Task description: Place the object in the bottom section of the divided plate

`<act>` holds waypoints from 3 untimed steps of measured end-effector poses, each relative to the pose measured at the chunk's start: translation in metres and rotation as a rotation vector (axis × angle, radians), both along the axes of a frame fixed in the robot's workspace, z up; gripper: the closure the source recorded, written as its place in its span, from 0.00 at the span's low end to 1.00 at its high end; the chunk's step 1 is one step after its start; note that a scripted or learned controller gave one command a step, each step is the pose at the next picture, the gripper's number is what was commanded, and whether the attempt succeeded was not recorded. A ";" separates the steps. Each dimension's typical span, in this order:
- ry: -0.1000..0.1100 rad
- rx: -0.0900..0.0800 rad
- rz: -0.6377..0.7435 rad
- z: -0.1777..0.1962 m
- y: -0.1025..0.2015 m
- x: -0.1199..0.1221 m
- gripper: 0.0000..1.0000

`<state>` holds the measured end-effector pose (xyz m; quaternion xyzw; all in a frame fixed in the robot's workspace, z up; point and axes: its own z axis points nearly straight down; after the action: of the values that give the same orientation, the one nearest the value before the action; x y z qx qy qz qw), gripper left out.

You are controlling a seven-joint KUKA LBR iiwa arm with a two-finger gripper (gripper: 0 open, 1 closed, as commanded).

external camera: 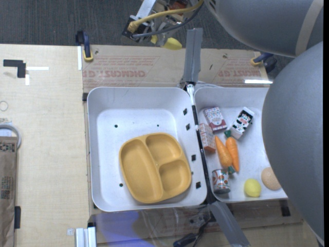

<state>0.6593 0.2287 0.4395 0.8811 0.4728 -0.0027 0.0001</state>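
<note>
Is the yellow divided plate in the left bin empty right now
Empty. The divided plate in the left bin shows bare yellow in all three sections.

The arm [288, 117] is made of big rounded grey segments with a smooth, slightly shiny surface, at the right side and upper right of the frame. A thin pale seam line crosses the upper segment near the top right corner
</note>
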 end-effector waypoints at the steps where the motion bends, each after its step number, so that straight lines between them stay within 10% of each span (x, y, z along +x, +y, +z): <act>1: 0.001 0.000 -0.168 -0.132 -0.002 -0.017 1.00; 3: -0.004 -0.002 -0.639 0.001 -0.027 -0.068 1.00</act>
<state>0.5915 0.2022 0.4403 0.9850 0.1723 -0.0016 0.0012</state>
